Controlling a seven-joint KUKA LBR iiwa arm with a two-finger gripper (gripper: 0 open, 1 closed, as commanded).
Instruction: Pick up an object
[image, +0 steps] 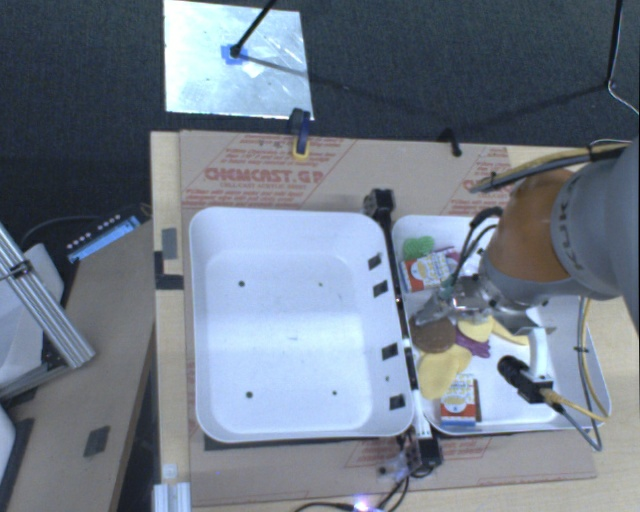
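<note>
The tabletop (250, 165) is a brown board printed with red lettering, set on dark carpet, with a shiny metal sheet (240, 60) lying on the floor at the far side and a yellow-and-blue clamp (299, 135) pinning the board's far edge, likely to keep it from sliding. To the left stand a pale side bench and an aluminium rail (40, 300).

The left bin (290, 320) takes up most of the board. It probably serves as the drop side, with the right bin (570, 410) as the supply. The two sit edge to edge, joined by black clips along the seam, so a short swing would carry a thing across.

The arm (570, 235) reaches in from the right and bends down over the right bin, so its wrist hides part of the pile.

The toys are heaped along the right bin's left side: a red-and-white carton (428, 270) with a green piece (418, 246) at the far end, a brown disc (434, 337), yellow pieces (437, 372), a purple bit (474, 348) and a second carton (459, 400) near the front.

The tool (452, 303) hangs low over the middle of that heap, just above the brown disc. I cannot tell what state it is in.
</note>
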